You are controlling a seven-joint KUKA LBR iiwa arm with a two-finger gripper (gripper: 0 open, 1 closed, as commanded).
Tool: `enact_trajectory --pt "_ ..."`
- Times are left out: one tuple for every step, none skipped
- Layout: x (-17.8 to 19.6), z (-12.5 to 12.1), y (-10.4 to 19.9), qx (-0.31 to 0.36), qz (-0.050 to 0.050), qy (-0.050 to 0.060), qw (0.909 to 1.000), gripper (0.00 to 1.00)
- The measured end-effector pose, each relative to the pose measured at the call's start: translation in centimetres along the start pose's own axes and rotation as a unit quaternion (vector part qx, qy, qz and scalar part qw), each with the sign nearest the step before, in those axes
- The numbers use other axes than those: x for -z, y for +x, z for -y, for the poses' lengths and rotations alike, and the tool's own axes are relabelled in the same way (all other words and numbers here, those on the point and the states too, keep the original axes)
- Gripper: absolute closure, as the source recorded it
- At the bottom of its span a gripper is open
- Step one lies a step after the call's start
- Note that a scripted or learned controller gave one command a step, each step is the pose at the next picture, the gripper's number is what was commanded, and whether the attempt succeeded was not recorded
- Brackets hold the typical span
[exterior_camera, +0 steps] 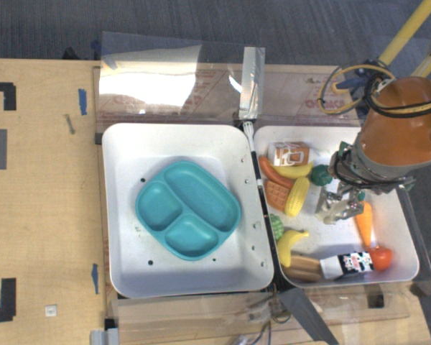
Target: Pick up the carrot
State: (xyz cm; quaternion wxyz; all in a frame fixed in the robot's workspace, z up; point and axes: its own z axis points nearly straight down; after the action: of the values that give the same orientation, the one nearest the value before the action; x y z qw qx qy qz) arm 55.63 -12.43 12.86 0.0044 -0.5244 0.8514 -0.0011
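- The arm (pixel 399 124) comes in from the right and hangs over the right bin (pixel 409 264), wrist pointed down, orange band facing the camera.
- The gripper (pixel 339 208) sits low among the toys, just left of the carrot (pixel 364 223); whether its jaws are open or closed cannot be told, and nothing is visibly held.
- The carrot lies in the right half of the right bin, upright in the view, beside the gripper, its upper end tucked under the wrist.
- Count: 2 white bins on the table (pixel 36 192); 1 teal divided plate (pixel 188 208) in the left bin (pixel 122 157), with 3 compartments.
- In the right bin: 1 corn cob (pixel 297 195), 1 banana (pixel 291 241), 1 bottle with a dark label (pixel 353 263), 1 small carton (pixel 290 153).
- The toys along the bin's left wall overlap and are hard to separate.
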Motion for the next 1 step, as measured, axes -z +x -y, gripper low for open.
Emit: enact_trajectory --pt "-0.32 0.21 4.17 0.209 0.0 -0.002 0.9779 1.0"
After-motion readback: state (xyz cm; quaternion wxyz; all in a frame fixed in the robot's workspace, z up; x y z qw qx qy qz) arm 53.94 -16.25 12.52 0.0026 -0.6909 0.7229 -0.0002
